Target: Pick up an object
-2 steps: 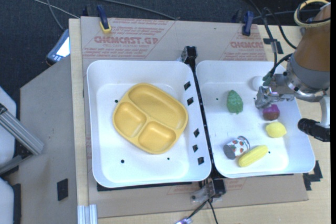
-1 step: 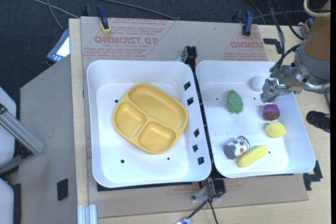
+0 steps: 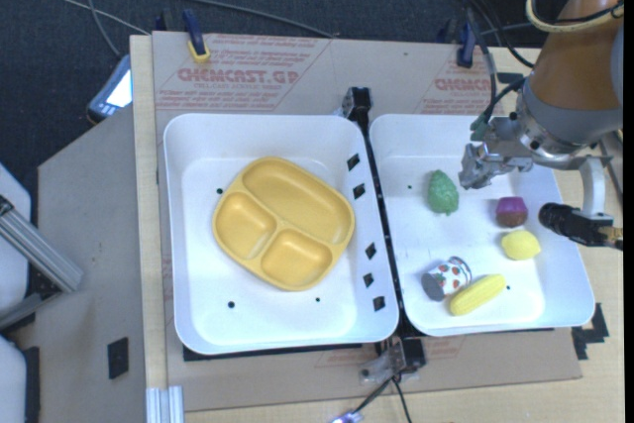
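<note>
The gripper [image 3: 479,165] hovers near the right bin's [image 3: 416,307] far edge just beside the green object [image 3: 442,192] (whether it is open or closed cannot be told), so an off-centre descent could nudge it aside.

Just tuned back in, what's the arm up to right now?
The arm's claw hangs over the right bin, just right of the green object, with nothing visibly between its fingers. The purple piece, yellow lemon-like piece, yellow corn-like piece and small red-and-white object lie untouched. The yellow divided plate sits in the left bin.
</note>
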`<state>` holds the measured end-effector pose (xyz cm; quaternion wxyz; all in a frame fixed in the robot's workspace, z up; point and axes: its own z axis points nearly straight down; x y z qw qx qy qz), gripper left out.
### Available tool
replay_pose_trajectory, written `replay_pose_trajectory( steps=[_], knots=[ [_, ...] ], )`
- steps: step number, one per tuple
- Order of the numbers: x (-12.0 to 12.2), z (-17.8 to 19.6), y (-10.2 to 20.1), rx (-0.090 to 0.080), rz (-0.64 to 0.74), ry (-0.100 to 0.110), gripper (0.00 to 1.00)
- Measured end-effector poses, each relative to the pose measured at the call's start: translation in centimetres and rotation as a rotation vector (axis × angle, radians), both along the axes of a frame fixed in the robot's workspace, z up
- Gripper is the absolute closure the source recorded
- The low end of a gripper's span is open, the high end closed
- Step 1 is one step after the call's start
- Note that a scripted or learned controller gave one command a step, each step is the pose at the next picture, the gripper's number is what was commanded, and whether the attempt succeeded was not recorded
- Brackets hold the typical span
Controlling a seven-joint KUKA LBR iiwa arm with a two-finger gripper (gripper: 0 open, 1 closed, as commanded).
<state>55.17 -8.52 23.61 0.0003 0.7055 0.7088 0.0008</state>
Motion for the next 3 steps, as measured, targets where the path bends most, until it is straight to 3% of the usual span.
replay_pose_trajectory(
  steps=[1, 3],
  knots=[
    [1.8, -1.0, 4.9, 0.0, 0.001, 0.0, 1.0],
    [3.3, 0.6, 15.8, 0.002, 0.002, 0.0, 1.0]
  ],
)
